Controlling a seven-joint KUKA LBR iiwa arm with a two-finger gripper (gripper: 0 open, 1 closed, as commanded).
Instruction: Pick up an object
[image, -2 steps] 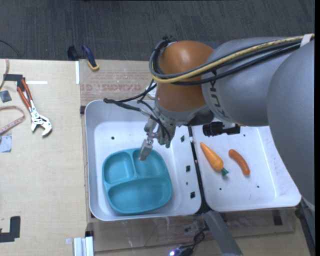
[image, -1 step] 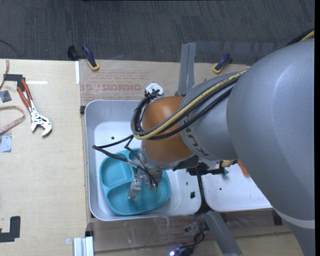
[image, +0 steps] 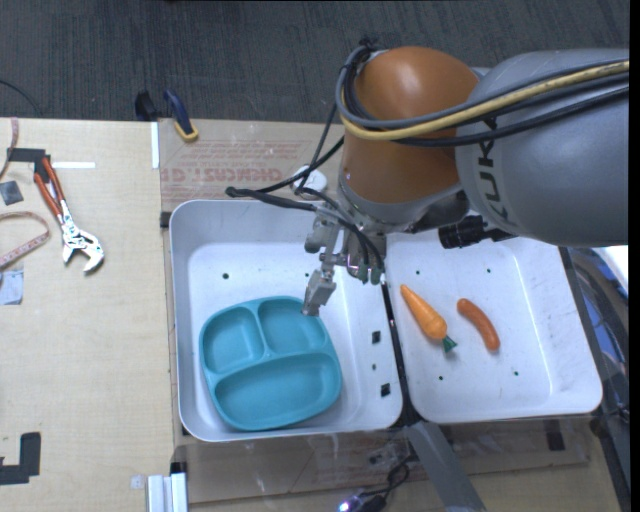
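Note:
A blue divided plate (image: 270, 362) lies flat in the left white bin (image: 190, 300). In the right white bin (image: 540, 390) lie an orange carrot (image: 424, 311) with a green end and, beside it, an orange-red sausage (image: 478, 324). My gripper (image: 345, 282) hangs below the orange wrist band, over the back of the left bin near the wall between the bins. It is just above the plate's far right corner. Its fingers stand open, one grey fingertip (image: 319, 292) close to the plate's rim, and nothing is between them.
On the wooden bench to the left lie a red-handled wrench (image: 68, 228) and a tape measure. A small blue and yellow clamp (image: 180, 115) sits behind the left bin. The arm's grey body covers the back of the right bin.

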